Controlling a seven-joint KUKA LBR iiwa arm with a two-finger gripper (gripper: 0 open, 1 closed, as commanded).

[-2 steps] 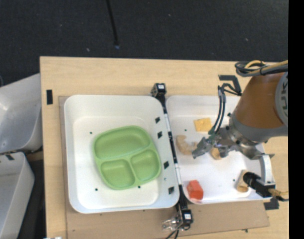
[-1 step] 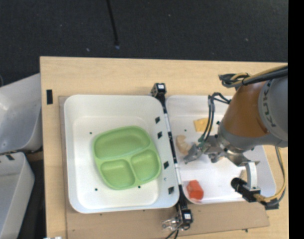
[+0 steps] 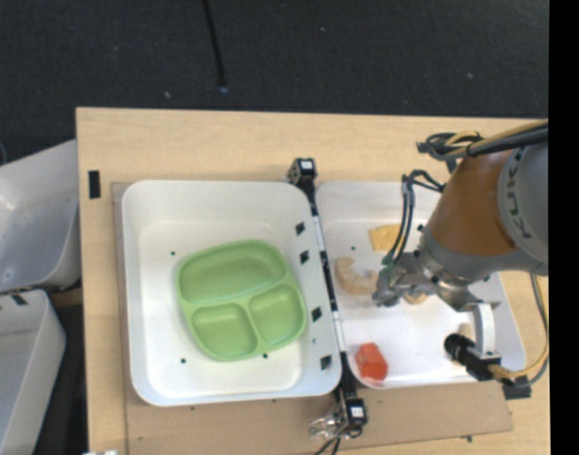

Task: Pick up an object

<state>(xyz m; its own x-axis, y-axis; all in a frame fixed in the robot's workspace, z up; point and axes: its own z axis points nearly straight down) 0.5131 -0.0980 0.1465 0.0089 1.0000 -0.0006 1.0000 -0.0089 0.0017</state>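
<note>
Objects, right bin (image 3: 417, 366): red blocky piece (image 3: 370, 362), matte, near front-left corner; pale tan lump (image 3: 349, 273), rounded, just left of gripper (image 3: 388, 290); yellow-orange flat wedge (image 3: 386, 238) toward back. Gripper low over bin centre; fingers' state hidden, cannot tell. Left bin (image 3: 147, 349): green plastic plate (image 3: 240, 298), glossy, three compartments, rounded corners. Bench (image 3: 204, 145): light wood grain, possibly laminate.

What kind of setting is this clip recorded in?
Most likely a robotics lab bench set up for picking trials: two shallow white bins side by side on a wooden bench, a grey and orange arm reaching in, and a green divided tray.
</note>
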